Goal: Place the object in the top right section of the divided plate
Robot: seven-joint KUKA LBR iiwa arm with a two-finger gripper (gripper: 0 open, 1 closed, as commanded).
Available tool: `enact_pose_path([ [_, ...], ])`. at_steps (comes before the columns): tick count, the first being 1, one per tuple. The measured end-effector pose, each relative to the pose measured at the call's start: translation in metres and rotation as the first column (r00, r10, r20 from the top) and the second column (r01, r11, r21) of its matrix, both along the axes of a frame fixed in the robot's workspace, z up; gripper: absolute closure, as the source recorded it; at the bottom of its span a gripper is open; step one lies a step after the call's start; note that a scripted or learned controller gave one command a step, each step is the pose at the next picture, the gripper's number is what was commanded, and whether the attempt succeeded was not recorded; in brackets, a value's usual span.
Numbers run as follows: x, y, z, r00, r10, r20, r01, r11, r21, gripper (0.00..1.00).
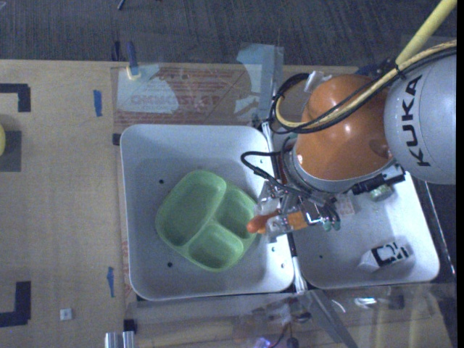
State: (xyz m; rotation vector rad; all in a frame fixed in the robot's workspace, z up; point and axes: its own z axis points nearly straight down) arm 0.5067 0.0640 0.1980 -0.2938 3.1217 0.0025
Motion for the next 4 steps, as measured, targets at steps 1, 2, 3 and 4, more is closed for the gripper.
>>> enact_pose_path([
  [1, -0.001, 0.075, 0.021, 0.978, 0.209, 0.001, -0.209, 0.978, 0.0, 1.0],
  [2, -0.01, 0.118, 0.033, 0.979, 0.201, 0.001, -0.201, 0.979, 0.001, 1.0],
  [3, -0.018, 0.154, 0.026, 0.98, 0.197, 0.001, -0.197, 0.98, 0.001, 1.0],
  [4, 0.028, 0.137, 0.173, 0.983, 0.185, 0.004, -0.185, 0.983, 0.0, 1.0],
])
